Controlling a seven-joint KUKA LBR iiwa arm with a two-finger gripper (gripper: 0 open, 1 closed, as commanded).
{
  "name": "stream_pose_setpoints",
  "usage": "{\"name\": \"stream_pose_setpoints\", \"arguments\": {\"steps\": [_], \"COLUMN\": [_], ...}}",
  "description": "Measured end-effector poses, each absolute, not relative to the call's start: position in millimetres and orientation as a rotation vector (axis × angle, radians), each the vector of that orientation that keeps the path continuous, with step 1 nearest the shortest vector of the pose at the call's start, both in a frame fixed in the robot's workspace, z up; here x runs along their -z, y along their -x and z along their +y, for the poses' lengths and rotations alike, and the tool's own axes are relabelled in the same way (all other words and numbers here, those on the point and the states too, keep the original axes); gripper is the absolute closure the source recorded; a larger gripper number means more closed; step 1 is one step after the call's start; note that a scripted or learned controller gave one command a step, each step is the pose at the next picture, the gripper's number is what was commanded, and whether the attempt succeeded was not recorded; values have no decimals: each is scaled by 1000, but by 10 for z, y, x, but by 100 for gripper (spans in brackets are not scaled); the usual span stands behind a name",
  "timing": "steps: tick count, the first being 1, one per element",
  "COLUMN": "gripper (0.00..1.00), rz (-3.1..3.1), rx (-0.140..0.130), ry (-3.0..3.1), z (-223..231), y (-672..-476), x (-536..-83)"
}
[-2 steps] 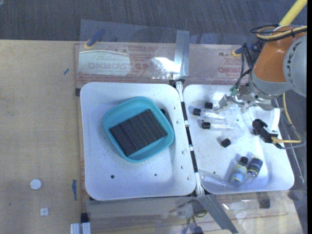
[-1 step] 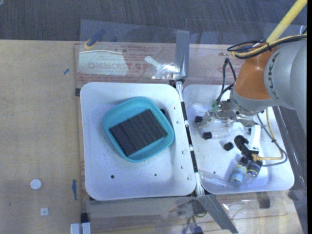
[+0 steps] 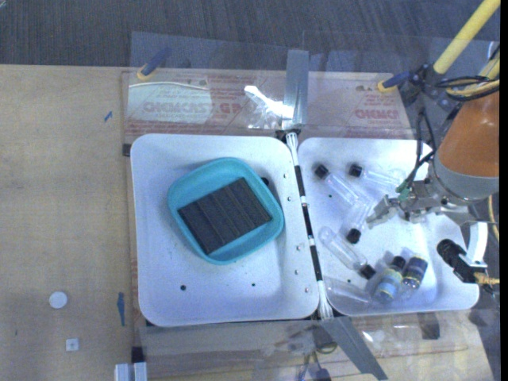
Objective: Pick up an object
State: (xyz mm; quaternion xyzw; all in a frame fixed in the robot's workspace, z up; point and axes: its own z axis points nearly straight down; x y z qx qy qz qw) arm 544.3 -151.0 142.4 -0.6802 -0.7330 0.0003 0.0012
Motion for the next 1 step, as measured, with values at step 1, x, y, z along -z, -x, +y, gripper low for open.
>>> {"name": "stream_pose_setpoints", "arguments": {"steps": [1], "gripper": [0], "rz": [-2349], "rx": [0], "ry": [2086], "z": [-957], "y": [-5655], "x": [-1014]}}
